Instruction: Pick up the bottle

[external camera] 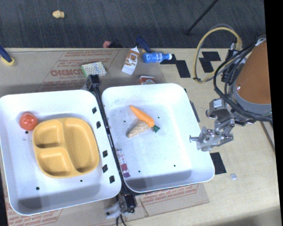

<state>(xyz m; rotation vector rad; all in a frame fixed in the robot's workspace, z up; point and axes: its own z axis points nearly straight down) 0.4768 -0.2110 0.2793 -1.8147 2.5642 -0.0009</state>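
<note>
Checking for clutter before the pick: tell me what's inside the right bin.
Inside the right bin lie a carrot and a beige cone-shaped piece, touching. Whatever is beneath them is covered.

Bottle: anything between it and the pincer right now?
Nothing visible. The blue bottle lies on the bench behind the right bin, outside it. The pincer hovers at that bin's right edge. Between them there is bare bench with black tape marks, plus the bin's back right corner.

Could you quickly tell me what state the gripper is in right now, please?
Gripper: nothing seen held; sits beside the right bin, far from the bottle.
</note>
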